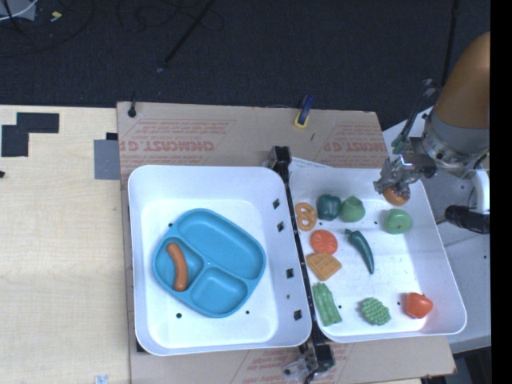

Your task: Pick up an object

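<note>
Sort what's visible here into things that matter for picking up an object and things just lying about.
Job in hand:
- end effector over the right white bin
- small orange round object at its tip
- light green apple, dark green pepper, red tomato slice, other toy foods

Lying about:
- blue plastic divided plate in the left bin
- orange sausage on it
- blue-yellow clamp

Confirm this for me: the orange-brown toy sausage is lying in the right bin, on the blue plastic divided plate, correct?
Not quite. The orange-brown toy sausage does lie on the blue plastic divided plate, but the camera view shows that plate in the left white bin, not the right one. The right white bin holds the loose toy foods.
</note>
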